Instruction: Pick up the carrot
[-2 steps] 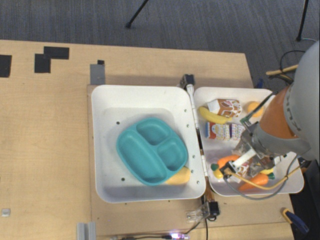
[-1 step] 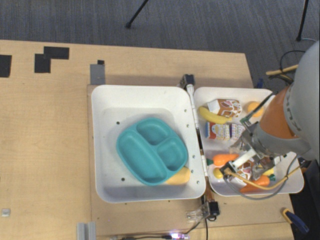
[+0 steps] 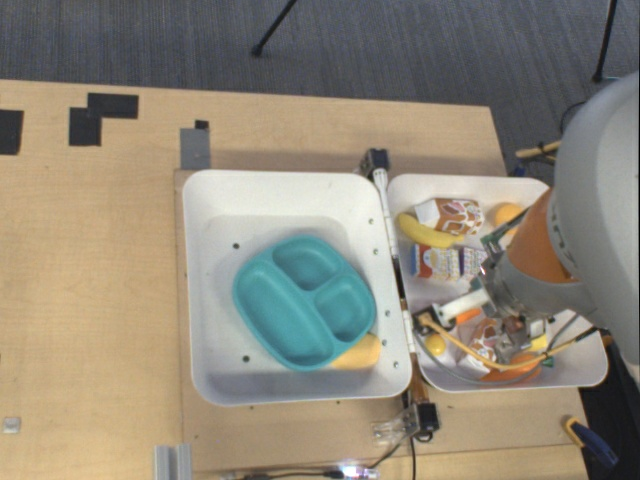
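Reaching down into the right bin [image 3: 592, 366], the hand [image 3: 500, 330] is held low over the clutter near the bin's middle. This is presumably because the carrot [image 3: 468, 315], a small orange piece, lies just beside it. Whether the hand is spread or pinching cannot be told.

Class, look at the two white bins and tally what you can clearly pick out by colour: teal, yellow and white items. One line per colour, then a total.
Teal: 1, the divided plate
Yellow: 2, the banana and a yellow piece beside the plate
White: 2, the left bin and right bin
Total: 5
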{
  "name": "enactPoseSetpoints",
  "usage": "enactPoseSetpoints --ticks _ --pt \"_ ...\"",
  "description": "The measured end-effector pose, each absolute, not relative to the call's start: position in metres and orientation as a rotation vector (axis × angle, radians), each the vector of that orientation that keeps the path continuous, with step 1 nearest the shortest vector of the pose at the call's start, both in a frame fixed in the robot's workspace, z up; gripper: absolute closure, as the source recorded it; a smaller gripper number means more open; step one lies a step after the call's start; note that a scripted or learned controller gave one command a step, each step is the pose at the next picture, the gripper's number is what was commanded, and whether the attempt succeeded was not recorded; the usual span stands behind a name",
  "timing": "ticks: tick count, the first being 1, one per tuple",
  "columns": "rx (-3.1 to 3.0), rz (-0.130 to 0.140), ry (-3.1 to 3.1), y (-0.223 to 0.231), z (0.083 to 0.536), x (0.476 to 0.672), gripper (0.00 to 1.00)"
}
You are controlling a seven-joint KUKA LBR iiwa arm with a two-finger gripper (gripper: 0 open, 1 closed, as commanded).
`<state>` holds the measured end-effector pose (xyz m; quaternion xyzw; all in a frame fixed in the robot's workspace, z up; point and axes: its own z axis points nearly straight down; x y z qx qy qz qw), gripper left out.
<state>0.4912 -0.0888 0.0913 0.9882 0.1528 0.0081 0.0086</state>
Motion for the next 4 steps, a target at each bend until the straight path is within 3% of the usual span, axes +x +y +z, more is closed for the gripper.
enactPoseSetpoints --ticks 4 --pt "3.112 0.029 0.321 -0.0925 0.0912 0.4921 0.00"
